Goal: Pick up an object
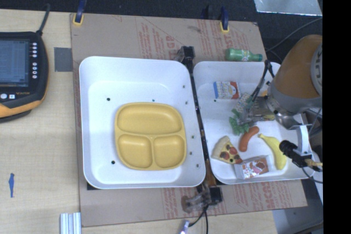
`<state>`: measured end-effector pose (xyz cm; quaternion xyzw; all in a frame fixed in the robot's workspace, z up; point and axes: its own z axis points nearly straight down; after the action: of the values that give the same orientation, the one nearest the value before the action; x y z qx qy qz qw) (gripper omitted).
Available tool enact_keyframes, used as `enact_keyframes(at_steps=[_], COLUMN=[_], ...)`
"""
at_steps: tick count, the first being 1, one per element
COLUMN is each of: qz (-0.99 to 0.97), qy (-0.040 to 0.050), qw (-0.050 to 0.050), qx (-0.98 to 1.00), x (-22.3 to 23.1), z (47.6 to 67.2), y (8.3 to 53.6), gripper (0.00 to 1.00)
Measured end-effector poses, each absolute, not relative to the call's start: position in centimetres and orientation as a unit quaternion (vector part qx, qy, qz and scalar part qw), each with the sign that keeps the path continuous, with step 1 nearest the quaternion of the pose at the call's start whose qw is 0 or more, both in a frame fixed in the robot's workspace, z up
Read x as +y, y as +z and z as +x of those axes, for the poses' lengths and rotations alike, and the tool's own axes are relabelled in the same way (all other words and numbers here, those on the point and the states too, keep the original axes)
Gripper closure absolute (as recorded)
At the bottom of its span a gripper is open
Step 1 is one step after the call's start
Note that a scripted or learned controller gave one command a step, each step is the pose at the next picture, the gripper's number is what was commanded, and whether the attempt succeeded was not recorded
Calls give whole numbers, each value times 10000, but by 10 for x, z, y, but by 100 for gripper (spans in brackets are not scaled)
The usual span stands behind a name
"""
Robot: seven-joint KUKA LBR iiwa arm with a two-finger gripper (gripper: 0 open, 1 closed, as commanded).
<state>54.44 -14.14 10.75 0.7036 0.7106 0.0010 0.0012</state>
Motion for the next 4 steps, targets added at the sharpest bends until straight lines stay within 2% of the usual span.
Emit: enact_keyframes(at_steps=[1,2,3,4], qz=[7037,7055,7053,7045], qy=[1,-14,-9,-18], qw=[-2,-15,-10,-16], qx=[7105,7087,7089,7097], x=[-141,-120,-106,-107], z=[543,518,566,566], y=[106,91,92,102], gripper=[0,0,0,100])
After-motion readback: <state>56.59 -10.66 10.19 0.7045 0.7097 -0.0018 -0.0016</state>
